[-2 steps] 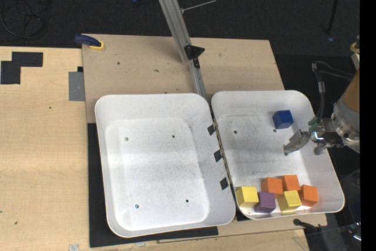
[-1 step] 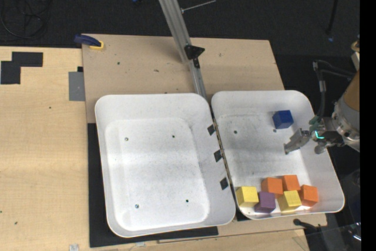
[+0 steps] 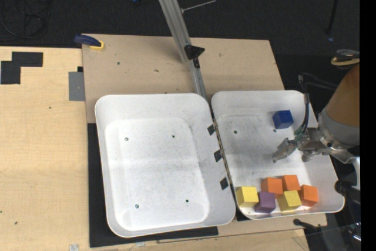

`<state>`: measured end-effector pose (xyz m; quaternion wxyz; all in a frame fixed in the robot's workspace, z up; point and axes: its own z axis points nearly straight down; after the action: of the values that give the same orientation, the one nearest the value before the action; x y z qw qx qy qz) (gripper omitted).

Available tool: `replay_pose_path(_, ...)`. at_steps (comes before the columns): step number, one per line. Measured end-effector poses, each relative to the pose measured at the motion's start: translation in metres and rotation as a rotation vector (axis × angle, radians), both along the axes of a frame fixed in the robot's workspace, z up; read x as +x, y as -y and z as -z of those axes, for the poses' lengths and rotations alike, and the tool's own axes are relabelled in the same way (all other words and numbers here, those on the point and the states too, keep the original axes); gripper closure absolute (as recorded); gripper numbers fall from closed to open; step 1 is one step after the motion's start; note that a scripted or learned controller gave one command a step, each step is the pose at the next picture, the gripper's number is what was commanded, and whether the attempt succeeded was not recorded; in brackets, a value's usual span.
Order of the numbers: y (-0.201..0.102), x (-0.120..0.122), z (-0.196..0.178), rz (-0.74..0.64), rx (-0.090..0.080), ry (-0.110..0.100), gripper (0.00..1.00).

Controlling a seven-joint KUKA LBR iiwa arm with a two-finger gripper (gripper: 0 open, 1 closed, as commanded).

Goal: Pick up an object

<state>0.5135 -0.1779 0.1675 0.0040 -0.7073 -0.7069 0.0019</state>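
right now my gripper (image 3: 289,150) hangs open and empty over the right bin (image 3: 247,104), near the blue cube (image 3: 282,119), a squat block with no long axis.

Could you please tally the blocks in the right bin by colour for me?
Blue block: 1
Orange blocks: 3
Yellow blocks: 2
Purple block: 1
Total: 7 blocks, all in the right bin; the blue one sits apart from the cluster at the near edge.
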Motion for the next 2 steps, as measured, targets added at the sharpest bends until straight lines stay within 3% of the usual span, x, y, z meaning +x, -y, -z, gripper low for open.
replay_pose_path(2,-0.002,0.003,0.076,0.004,-0.001,0.007,0.00)
